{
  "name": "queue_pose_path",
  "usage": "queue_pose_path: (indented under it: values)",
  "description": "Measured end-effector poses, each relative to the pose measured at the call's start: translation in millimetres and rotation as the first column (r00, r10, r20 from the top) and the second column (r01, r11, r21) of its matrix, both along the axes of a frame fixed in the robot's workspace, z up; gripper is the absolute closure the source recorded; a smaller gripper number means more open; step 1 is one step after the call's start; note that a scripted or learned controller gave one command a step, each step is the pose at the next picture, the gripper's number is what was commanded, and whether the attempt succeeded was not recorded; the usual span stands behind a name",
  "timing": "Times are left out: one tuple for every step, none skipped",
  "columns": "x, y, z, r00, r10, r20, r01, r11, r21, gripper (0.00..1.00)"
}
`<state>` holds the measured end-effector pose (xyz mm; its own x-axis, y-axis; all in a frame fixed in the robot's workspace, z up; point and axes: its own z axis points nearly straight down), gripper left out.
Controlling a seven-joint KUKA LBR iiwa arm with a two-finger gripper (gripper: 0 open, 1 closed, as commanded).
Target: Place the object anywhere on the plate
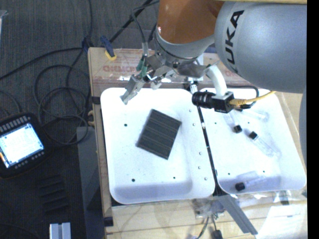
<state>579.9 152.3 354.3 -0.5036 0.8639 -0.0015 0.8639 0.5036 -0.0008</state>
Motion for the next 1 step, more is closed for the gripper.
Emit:
queue_pose_path:
  values:
    - [13.8,53.0,-39.3,0.877,0.481,0.000,-0.481,0.877,0.002,0.00]
